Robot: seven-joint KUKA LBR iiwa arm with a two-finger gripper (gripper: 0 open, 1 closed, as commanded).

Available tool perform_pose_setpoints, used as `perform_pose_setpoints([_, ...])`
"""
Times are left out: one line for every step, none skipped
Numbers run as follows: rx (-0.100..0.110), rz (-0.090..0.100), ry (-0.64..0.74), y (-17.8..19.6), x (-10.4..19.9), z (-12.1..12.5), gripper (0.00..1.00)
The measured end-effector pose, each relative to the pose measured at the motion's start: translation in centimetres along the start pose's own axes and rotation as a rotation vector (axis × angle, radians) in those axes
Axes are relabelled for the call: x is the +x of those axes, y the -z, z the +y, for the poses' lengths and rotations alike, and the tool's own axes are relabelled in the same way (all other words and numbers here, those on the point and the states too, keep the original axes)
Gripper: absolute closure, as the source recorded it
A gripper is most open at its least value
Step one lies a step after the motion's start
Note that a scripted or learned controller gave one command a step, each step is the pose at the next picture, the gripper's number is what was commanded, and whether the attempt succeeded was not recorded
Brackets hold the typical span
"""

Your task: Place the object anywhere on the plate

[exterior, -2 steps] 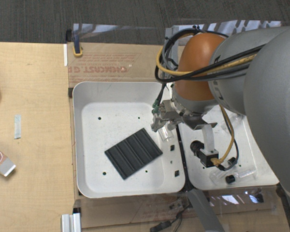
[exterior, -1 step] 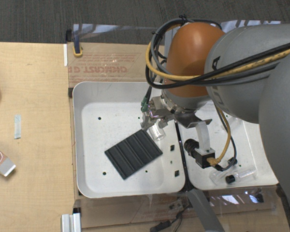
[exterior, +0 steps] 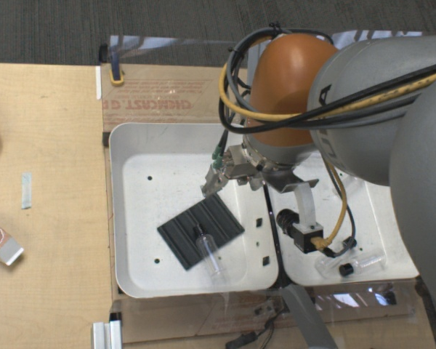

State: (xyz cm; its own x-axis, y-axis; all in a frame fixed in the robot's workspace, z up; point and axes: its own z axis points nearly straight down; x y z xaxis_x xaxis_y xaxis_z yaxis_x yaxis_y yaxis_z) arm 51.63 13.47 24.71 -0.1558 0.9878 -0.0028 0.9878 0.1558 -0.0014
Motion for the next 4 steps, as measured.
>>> perform_pose_setpoints([0.002, -0.002, -0.787, 12.2, 2.7, 3.0, 0.0])
perform_pose_setpoints([0.001, -0.001, -0.03, 2.1, 7.2, 14.0, 0.0])
perform_pose_setpoints([0.004, -0.005, -0.029, 2.9, 7.1, 14.0, 1.0])
perform_pose_setpoints([-0.001, 0.001, 0.318, 4.1, 6.5, 12.0, 1.0])
